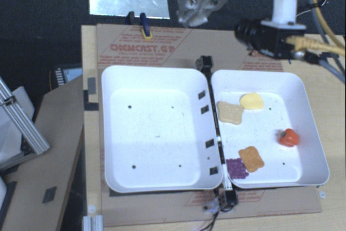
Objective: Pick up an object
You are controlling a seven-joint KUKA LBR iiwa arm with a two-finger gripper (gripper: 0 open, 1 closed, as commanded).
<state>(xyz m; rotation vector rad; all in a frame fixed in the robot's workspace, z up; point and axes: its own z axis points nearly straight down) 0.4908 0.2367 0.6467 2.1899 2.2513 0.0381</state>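
Five small objects are found in the right bin point(311, 116), any of which could serve as the thing to be picked up. A yellow round piece point(252, 100) lies toward twelve o'clock of the bin floor, with a beige bread-shaped piece point(230, 113) just beside it at about eight o'clock, the two touching or nearly so. A red and orange piece point(288, 137) sits alone toward three o'clock, well apart from the rest, and is judged the easiest to grasp since nothing crowds it. An orange cracker-like piece point(251, 158) and a purple piece point(236, 168) lie together toward seven o'clock, close to the inner wall, where a grasp would be hindered by the rim.

The left bin point(111, 89) adjoins it along black clips at the shared edge.

The gripper point(195, 2) is held high beyond the bins, at twelve o'clock of the bench, presumably parked so the view is kept unobstructed. Whether it is wide or narrow cannot be told; nothing is seen held in it.
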